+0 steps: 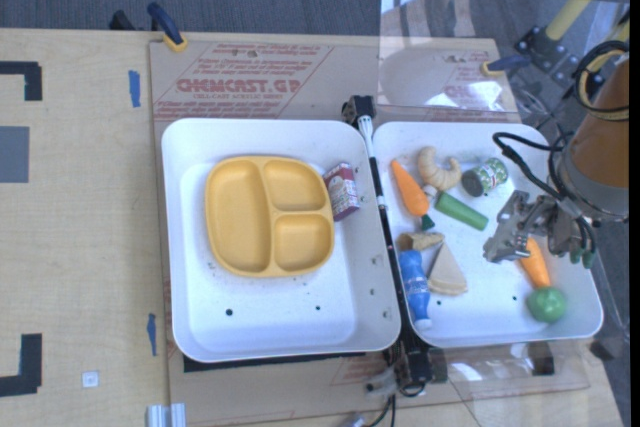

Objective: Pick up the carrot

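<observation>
A carrot (409,189) with a green stem end lies in the right bin (580,327), near that bin's left wall. A second orange, carrot-like piece (538,265) lies at the right side of the same bin. My gripper (513,245) hangs over the right bin, right beside the upper end of that second orange piece and far to the right of the first carrot. The wrist's body and cables hide the spot where the gripper meets the orange piece.
The right bin also holds a green cucumber (460,210), a green can (487,177), a tan knobbly piece (437,167), a blue bottle (413,285), a tan wedge (447,272) and a green ball (546,305). The left bin (190,315) holds a yellow divided plate (222,215) and a dark red can (343,191).
</observation>
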`<state>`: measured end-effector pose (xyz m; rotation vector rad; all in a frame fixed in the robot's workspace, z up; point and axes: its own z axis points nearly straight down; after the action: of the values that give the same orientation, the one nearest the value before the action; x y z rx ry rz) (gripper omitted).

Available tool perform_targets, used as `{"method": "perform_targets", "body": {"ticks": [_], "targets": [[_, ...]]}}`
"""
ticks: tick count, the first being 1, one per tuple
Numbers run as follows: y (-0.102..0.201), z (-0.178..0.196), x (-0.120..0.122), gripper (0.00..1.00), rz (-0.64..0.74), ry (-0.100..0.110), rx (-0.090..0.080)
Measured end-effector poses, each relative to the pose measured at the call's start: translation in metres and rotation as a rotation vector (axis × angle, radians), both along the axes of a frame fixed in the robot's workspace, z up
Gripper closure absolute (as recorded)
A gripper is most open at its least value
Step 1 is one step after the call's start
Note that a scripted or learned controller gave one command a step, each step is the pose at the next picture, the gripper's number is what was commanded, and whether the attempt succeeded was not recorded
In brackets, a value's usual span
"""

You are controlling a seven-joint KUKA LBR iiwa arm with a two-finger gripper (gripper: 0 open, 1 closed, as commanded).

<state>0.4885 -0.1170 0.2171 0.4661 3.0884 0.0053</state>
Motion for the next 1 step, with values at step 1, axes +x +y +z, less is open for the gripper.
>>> {"method": "perform_targets", "body": {"ticks": [1], "targets": [[-0.0039,-0.0055,-0.0038,0.00,-0.008,0.013,-0.001]]}}
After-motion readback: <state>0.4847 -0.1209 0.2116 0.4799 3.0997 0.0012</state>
